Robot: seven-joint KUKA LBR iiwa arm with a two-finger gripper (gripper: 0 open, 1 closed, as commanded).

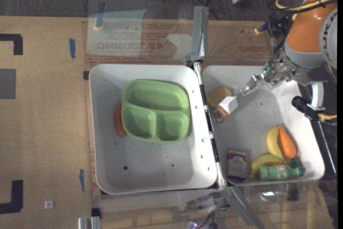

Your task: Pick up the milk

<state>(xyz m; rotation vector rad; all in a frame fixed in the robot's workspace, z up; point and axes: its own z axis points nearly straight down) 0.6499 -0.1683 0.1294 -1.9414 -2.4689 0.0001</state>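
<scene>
Lying tilted in the upper left corner of the right bin, the small milk carton touches a tan potato. Up and to its right, near but apart, the gripper hangs over the bin; whether its fingers are spread cannot be told.

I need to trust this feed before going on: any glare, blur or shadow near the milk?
Camera view: soft overall, edges slightly blurred; the milk carton is small but readable; the gripper is hazy; glare on the clear sheet above the left bin; shadows faint.
</scene>
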